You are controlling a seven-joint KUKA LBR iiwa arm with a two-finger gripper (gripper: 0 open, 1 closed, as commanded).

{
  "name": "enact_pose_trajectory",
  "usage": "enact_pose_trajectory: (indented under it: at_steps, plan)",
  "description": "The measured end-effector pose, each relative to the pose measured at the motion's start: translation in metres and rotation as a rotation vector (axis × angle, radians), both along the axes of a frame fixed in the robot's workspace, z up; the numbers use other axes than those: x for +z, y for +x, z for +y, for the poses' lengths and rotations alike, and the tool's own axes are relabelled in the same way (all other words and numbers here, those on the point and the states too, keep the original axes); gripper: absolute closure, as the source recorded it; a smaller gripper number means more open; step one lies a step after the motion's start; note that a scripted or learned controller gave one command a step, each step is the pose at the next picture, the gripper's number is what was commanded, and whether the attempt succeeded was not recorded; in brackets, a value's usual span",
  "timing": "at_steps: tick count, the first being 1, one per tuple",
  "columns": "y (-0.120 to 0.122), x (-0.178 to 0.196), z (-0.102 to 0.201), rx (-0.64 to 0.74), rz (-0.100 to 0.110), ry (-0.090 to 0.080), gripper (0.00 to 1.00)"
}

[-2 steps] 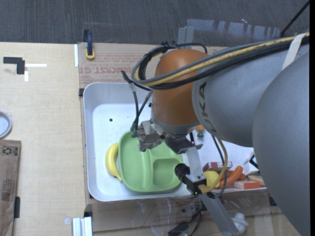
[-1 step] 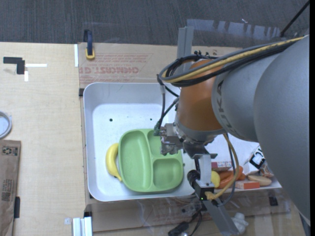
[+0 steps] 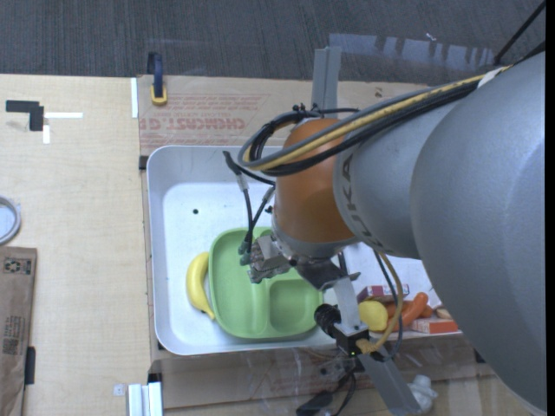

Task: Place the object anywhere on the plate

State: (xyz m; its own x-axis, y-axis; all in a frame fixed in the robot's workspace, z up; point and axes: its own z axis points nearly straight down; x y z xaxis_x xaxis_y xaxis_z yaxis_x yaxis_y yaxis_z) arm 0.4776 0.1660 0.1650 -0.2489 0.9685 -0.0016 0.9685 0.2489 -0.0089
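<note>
A green plate (image 3: 251, 306) is seen in the white bin (image 3: 173, 232). A yellow banana (image 3: 199, 286) is lying just beside the plate, at its nine o'clock side. The gripper (image 3: 263, 263) is hung over the plate; its claw cannot be told.

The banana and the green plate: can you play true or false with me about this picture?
1. The banana lies in the white bin. True.
2. The banana sits in the middle of the plate. False: it lies beside the plate's left rim, on the bin floor.
3. The plate is blue. False: it is green, with compartments.
4. The arm hangs over the plate. True.
5. A carrot lies to the right of the plate. True.
6. The carrot is on the plate. False: it is apart from it, over to the right.
</note>
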Motion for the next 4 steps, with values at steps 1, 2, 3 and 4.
enact_pose_trajectory:
  at_steps: [1,2,3,4]
  plan:
    - [0.013,0.030,0.040,0.000,-0.003,-0.001,1.00]
    - [0.024,-0.006,0.034,0.017,0.000,-0.001,1.00]
    - [0.005,0.022,0.007,0.372,-0.001,0.003,1.00]
    - [0.001,0.023,0.029,0.471,-0.002,0.004,1.00]
